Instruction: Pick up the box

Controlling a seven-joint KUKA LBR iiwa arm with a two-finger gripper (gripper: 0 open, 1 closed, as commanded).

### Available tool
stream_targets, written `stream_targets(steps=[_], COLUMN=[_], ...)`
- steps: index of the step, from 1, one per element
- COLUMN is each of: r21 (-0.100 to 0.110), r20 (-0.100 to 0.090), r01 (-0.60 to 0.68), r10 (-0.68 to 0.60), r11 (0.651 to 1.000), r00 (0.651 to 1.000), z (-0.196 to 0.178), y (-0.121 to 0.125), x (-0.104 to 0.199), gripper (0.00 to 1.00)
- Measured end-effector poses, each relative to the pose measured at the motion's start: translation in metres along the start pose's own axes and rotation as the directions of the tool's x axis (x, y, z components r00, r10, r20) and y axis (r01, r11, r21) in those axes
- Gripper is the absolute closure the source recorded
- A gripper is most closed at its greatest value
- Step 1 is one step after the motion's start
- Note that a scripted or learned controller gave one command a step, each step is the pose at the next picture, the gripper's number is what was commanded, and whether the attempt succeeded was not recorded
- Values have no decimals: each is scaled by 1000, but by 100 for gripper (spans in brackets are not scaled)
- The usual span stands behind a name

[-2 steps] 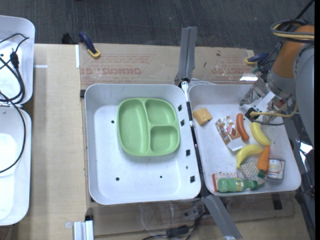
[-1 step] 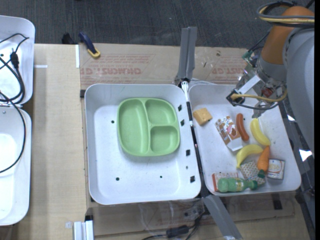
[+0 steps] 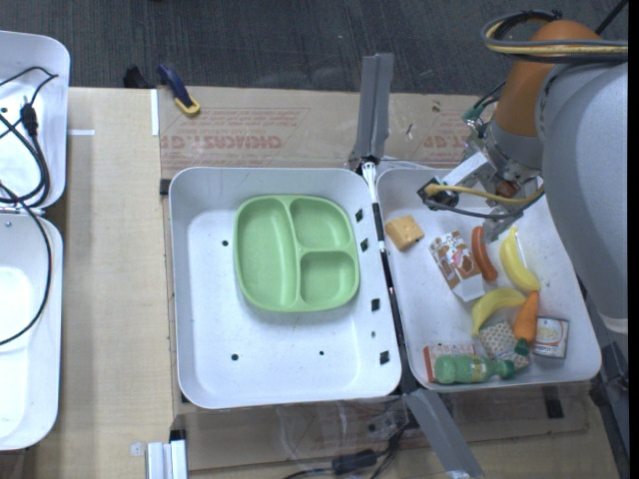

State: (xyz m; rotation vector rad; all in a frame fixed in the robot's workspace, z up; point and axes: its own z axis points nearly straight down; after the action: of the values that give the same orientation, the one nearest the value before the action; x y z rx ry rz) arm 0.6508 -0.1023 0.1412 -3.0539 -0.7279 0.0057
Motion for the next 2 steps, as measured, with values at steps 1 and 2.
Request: stream_targets(steps=[1,2], r21=[-3,-2], r20=[-2,0], r01=[-32,10], r10=[32,-10], r11=[999,1000], r00=[999,1000], z=[-100,50], y=[38,18], x=[-25,-32], gripper=[0,0])
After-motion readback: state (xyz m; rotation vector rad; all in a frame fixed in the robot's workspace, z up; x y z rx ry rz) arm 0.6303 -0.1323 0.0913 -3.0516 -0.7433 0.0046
